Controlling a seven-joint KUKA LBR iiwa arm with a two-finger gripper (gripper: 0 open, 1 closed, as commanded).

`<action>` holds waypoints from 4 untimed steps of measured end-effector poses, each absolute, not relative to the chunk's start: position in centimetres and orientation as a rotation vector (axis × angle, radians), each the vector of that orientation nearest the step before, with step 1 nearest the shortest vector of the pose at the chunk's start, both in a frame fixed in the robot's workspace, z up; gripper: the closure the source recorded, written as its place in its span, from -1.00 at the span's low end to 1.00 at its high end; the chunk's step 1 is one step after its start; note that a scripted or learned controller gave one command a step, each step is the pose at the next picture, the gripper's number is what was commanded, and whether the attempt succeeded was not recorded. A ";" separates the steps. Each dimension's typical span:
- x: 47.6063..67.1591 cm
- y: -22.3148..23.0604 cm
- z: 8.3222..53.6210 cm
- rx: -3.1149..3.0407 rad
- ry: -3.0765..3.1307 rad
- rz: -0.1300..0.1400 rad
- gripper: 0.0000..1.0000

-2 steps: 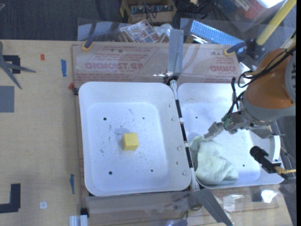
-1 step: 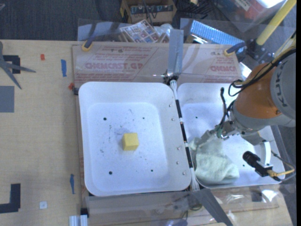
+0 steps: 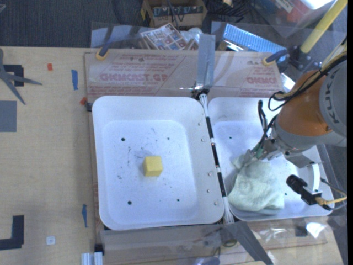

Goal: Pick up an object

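Gripper (image 3: 255,155) sits low at the upper edge of the crumpled white cloth (image 3: 256,186) in the right bin (image 3: 231,126); its state cannot be told. Nothing appears lifted; pickup remains outstanding. Yellow block (image 3: 153,166) lies well left of the cloth

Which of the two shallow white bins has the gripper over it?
The right-hand white bin, holding the crumpled pale cloth; the gripper hangs at the cloth's upper edge. The left bin holds a small yellow cube.

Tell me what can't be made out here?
- Two-finger gripper, camera view: too small and blurred against the crumpled pale cloth to judge any grasp.
- Right white bin: the grey-and-orange arm hides its far side.
- Small yellow cube: material unclear.
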State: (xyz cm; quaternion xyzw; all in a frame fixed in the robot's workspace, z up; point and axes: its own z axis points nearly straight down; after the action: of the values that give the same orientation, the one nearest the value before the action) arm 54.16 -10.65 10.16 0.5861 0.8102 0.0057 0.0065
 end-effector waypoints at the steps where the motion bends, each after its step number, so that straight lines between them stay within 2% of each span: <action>1: 50.1 -4.8 18.4 2.478 1.929 0.000 1.00; 2: 50.3 0.8 21.3 2.741 1.534 0.000 1.00; 3: 52.6 5.3 18.4 3.017 0.877 -0.004 1.00; 4: 54.0 4.0 18.4 2.838 1.352 -0.006 1.00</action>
State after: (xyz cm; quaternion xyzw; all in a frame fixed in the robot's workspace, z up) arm 53.96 3.97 18.40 0.9028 0.4300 -0.0018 -0.0011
